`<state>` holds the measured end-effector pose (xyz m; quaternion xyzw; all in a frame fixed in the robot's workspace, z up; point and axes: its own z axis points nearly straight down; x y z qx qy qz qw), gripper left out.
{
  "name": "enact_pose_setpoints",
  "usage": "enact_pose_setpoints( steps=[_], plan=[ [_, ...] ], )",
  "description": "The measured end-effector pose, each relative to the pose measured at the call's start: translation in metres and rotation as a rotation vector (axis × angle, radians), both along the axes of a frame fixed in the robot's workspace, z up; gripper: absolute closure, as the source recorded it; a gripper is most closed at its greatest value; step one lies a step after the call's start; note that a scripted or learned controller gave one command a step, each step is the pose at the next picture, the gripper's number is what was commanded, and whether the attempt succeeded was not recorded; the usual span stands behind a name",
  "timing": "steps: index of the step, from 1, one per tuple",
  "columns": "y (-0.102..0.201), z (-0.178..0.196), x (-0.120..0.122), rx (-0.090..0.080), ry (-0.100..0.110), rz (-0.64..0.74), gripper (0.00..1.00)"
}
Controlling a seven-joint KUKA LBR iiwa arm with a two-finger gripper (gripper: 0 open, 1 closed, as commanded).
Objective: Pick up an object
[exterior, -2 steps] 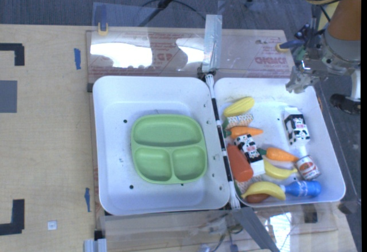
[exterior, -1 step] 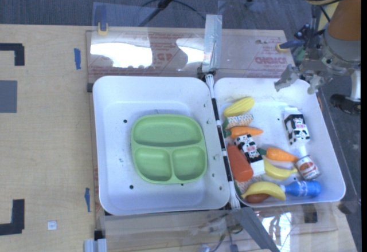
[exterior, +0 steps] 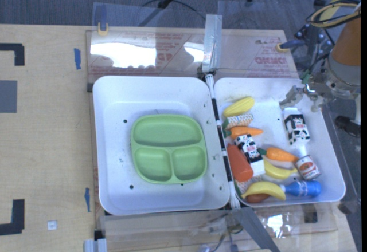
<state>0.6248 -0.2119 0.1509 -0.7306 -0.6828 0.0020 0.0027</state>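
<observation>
Two shallow white bins sit side by side on the desk. The left bin (exterior: 109, 102) carries a green divided tray (exterior: 169, 149). The right bin (exterior: 330, 153) carries the toy clutter: a corn cob (exterior: 239, 106) near its far left corner, a carrot (exterior: 246, 130), two cow-print cartons (exterior: 296, 128), an orange bottle (exterior: 238, 164), bananas (exterior: 265, 191), a blue bottle (exterior: 304, 189) and a small can (exterior: 308, 168) toward its near edge. The hand (exterior: 303, 95) hangs over the bin's far right corner; whether it is open or closed cannot be told, as the view there is cluttered. The nearest candidate, the right-hand cow carton, lies just nearside of the hand, its long axis running roughly far-to-near.
</observation>
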Motion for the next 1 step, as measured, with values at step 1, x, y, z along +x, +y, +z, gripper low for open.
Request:
enact_pose_setpoints(
  steps=[1],
  plan=[
    [0.0099,-0.0558,-0.0409,0.004,-0.008,0.040,0.00]
  ],
)
